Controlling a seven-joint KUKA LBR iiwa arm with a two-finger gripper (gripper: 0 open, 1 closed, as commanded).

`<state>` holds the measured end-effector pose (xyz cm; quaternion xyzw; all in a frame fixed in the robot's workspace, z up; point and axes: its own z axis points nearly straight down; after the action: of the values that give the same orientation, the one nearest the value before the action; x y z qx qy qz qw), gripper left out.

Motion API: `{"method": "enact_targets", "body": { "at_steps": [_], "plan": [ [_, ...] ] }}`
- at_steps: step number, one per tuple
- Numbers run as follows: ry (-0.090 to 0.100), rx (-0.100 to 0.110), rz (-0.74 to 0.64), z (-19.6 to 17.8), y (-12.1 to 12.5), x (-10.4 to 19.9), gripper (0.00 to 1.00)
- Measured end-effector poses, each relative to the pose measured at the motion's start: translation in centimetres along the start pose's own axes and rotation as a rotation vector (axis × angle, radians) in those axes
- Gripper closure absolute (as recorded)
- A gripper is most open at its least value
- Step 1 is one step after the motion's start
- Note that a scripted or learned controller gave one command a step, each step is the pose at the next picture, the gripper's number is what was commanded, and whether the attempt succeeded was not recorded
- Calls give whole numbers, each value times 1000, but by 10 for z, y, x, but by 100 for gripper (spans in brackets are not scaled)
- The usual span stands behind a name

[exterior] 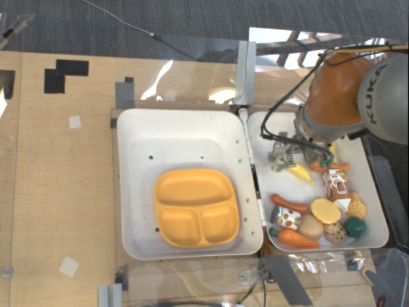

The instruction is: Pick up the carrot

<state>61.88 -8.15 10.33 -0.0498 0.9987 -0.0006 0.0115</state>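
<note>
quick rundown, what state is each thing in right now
carrot: lying flat at the right bin's near edge, untouched
pincer: low over the right bin's far part, holding nothing visible
yellow tray: flat in the left bin
right bin: holds a pile of toy food

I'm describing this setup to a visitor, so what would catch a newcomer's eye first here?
Probably the yellow divided tray lying alone in the left bin. Next, the grey arm's orange band above the right bin, where toy foods crowd the near end, including a carrot at the front edge.

Matt pale wood bench [57,190], smooth white plastic bins [185,136]
</note>
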Motion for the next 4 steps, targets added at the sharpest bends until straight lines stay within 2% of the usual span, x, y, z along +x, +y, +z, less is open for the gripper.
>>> {"method": "enact_targets", "body": {
  "at_steps": [1, 2, 3, 4],
  "plan": [
    [3, 3, -206, -150, -28, 35, 100],
    [17, -10, -719, -36, -49, 74, 100],
    [7, 0, -881, -152, -76, 67, 100],
    [8, -8, -1078, -164, -52, 26, 100]
  ]
}}
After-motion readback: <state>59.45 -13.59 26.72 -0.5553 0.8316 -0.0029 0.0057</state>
